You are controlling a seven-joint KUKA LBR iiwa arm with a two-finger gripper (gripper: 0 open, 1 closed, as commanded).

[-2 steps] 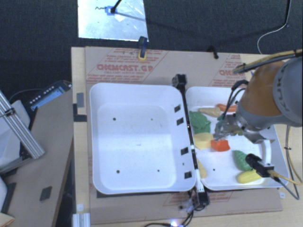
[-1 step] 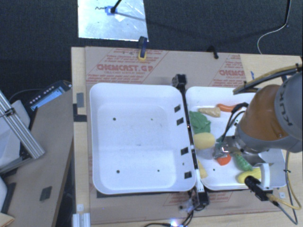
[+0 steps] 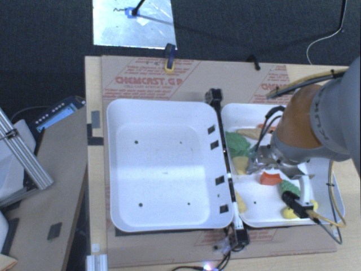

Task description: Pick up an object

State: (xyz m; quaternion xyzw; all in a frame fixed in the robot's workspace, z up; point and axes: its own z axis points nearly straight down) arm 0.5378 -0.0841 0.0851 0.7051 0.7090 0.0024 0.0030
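A flat brown cardboard sheet with red lettering [image 3: 152, 78] covered the counter [image 3: 93, 95]. At its far edge sat a small yellow and blue clamp [image 3: 169, 58], and beyond it lay a shiny square metal plate [image 3: 132, 16]. To the left stood a silver aluminium rail [image 3: 22, 157] beside a blue-lit handheld controller [image 3: 59, 112].

The bench [image 3: 169, 78] is covered by a brown printed board in the middle of the frame. Directly on it lie two white bins, the left bin [image 3: 166, 165] and the right bin [image 3: 265, 208], touching side by side.
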